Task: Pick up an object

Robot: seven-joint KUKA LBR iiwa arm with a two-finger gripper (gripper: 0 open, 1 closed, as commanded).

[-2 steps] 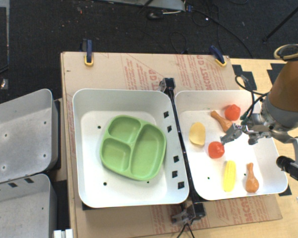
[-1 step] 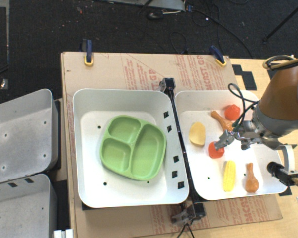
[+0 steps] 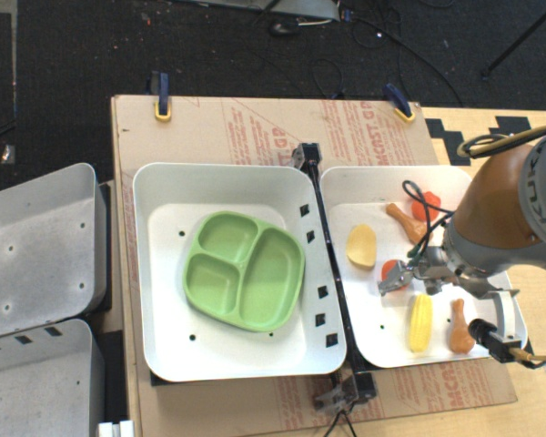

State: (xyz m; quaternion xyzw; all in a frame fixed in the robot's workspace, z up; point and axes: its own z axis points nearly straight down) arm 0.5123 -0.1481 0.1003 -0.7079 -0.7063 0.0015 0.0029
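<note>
Camera view shows the left bin [image 3: 155,244] with a green divided plate [image 3: 244,269] lying flat in its middle. In the right bin [image 3: 364,349] a yellow chip-like piece [image 3: 362,245] lies near the left wall — further right a yellow corn cob [image 3: 420,322] and an orange drumstick [image 3: 460,327] lie side by side. The gripper [image 3: 402,277] hangs above the corn cob, beside a small red piece [image 3: 389,269] — whether the fingers are open or closed, I cannot tell. An orange carrot-like piece [image 3: 407,221] lies behind it.
</note>
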